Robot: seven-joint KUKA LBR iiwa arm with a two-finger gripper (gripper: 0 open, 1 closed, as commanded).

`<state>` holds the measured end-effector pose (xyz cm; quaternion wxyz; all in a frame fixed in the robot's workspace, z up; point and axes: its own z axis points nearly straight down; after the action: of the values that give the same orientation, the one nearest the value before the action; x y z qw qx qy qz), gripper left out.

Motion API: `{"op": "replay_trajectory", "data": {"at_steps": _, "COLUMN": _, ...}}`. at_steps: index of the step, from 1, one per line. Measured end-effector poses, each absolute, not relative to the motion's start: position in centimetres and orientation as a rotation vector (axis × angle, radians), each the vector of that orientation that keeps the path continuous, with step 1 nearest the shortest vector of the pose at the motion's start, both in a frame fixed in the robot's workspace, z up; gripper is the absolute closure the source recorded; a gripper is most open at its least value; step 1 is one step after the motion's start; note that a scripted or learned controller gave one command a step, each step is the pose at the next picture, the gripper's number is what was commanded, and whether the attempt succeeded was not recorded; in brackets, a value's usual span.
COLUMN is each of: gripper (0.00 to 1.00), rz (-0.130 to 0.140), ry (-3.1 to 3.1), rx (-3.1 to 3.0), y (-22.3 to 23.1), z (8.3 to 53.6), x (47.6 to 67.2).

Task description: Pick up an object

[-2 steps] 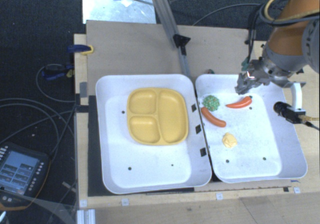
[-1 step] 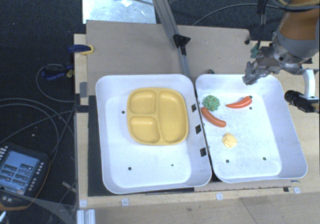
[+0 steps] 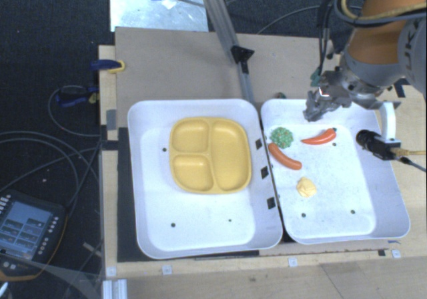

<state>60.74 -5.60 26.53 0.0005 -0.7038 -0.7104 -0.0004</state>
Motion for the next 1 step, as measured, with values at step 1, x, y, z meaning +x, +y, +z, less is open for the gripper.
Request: {"op": "replay_trajectory", "data": {"at_steps": 1, "gripper": 1.0, "rz": -0.004, "ry": -2.233, "rx": -2.209, "y": -0.9, "z": 26.77, "x": 60.34}}
